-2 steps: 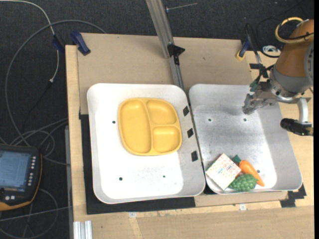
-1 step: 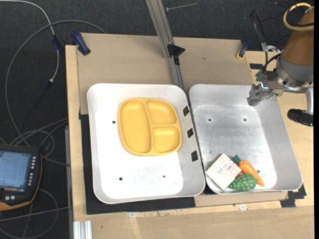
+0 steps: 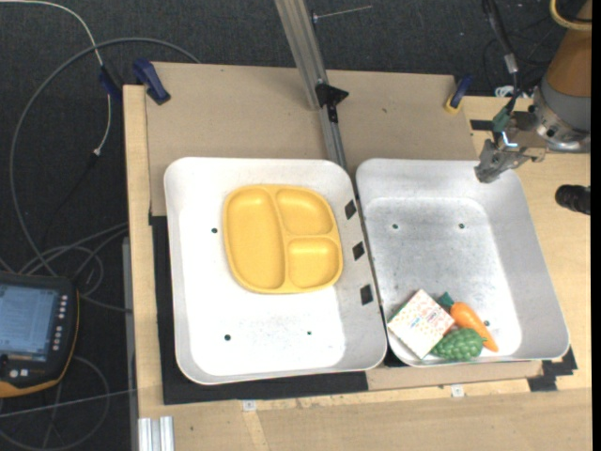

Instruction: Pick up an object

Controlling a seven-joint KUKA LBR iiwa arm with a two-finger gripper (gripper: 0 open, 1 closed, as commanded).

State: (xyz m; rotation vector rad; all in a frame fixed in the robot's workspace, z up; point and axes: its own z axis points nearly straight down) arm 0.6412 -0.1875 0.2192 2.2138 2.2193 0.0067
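**A:** What's the setting?

**B:** A tan bench [image 3: 404, 111] on a dark floor strewn with cables, with two shallow white bins side by side. I'll place everything relative to the right bin [image 3: 441, 252].

**A:** What's inside it?

**B:** Three things bunched in its near corner: a white patterned packet [image 3: 421, 322], an orange carrot [image 3: 470, 320] just beside it, and a green bumpy item [image 3: 460, 346] touching the carrot's near side.

**A:** And the gripper?

**B:** The gripper [image 3: 490, 167] hangs over the right bin's far right rim, well apart from those three objects. It looks narrow, but I cannot tell whether the fingers are together or parted. Nothing is visible between them.

**A:** Anything else?

**B:** The left bin [image 3: 188, 327] touches the right bin's left edge and holds a yellow divided tray [image 3: 282, 238]. A metal pole [image 3: 305, 45] rises from beyond the right bin's far left corner.
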